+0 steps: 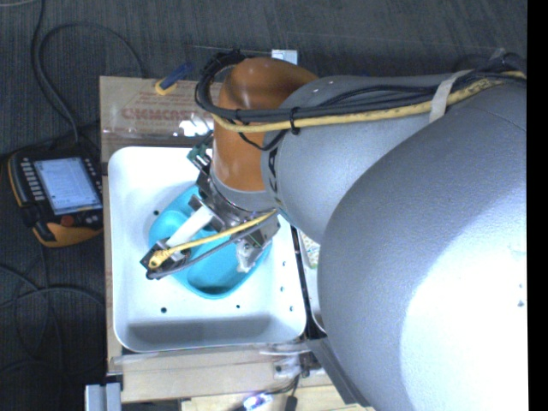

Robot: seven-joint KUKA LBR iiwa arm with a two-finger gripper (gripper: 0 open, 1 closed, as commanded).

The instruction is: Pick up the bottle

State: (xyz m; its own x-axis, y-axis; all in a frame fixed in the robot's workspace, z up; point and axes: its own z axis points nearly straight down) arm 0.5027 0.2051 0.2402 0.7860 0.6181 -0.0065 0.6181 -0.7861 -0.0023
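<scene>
1. Well out to the left of the gripper, on the dark carpet, lies a teach pendant [56, 187] with a lit screen and an orange-edged casing; black cables [51, 50] loop over the floor above it.
2. A cardboard sheet [137, 110] with red print lies under the bins, up and left of the gripper. A small blue-and-yellow item [174, 75] rests on its top edge.
3. The left white bin [128, 229] lies on that sheet, and the gripper hangs over its middle.
4. The bottle [175, 225], a bright blue body, lies on the floor of this bin, directly under the gripper and spreading out to its left and below it. Much of its outline is hidden, so I cannot tell which way it points.
5. The gripper [229, 229] is down low at the bottle. From this angle I cannot tell whether it is released or clamped, nor whether it touches the bottle.
6. A yellow hose [214, 236] slants from the gripper down to the left and ends in a black tip above the bin floor.
7. Above the gripper rises the orange band [248, 118], wrapped in black cable.
8. To the right, the grey arm [428, 229] bulks large.
</scene>
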